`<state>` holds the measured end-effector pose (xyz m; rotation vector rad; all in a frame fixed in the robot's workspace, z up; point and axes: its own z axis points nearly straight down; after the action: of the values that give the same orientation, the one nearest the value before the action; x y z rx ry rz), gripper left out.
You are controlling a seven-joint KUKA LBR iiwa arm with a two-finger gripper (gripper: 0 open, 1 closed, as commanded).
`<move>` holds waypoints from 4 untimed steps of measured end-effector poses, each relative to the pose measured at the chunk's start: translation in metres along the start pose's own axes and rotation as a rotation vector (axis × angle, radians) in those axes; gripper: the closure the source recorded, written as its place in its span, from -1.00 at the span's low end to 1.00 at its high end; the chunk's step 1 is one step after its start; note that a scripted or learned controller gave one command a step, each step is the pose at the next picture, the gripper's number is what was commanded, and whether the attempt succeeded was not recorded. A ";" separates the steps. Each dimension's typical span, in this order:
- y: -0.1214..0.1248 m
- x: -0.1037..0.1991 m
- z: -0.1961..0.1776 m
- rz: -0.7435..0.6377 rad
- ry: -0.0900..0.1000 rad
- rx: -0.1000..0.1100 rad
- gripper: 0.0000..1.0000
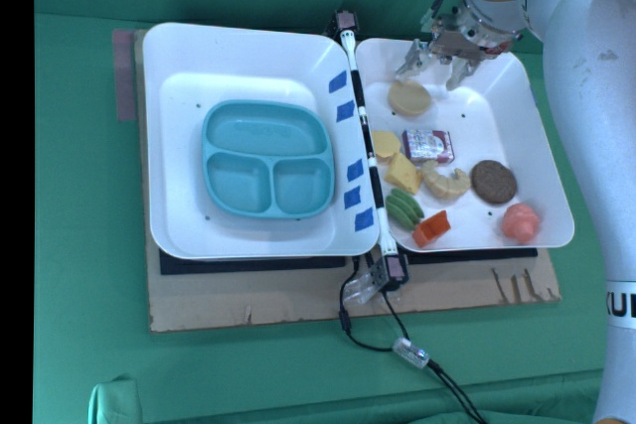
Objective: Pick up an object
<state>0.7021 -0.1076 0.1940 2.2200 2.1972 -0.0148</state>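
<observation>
**Ana:** Food pieces are lying scattered in the right bin (556, 213), at the right of the frame. Going from the biggest thing down, what are you seeing?

**Ben:** The arm (586, 65) is reaching in from the upper right. The left bin (179, 50) is holding a teal divided plate (266, 157). Among the food, the brown round patty (493, 181) is sitting near the right bin's lower right, the tan disc (409, 97) near its top, the pink-labelled packet (428, 145) in the middle, the yellow wedge (402, 173) below that, and the pink lump (520, 221) and the green pod (402, 207) along the bottom.

**Ana:** And the gripper (438, 63)?

**Ben:** It is hovering at the top of the right bin, just above the tan disc, with its fingers spread apart and nothing between them.

**Ana:** What are you worrying about?

**Ben:** The disc looks flat and low, so I am guessing the fingers could slide over it or pinch the bin floor. It is also lying close to the bin's upper wall, which could block one finger.

**Ana:** Anything hard to read?

**Ben:** The wrist is covering part of the bin's upper rim, and I am not able to tell how high the fingertips are sitting above the disc. The small orange piece (431, 228) by the pod is too small to identify.
</observation>
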 end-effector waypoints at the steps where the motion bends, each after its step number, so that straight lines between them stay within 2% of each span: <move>1: 0.000 0.001 0.000 0.000 0.000 0.000 -1.00; 4: 0.000 0.001 0.000 0.001 0.000 0.000 -1.00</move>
<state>0.7020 -0.1062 0.1938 2.2210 2.1967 -0.0148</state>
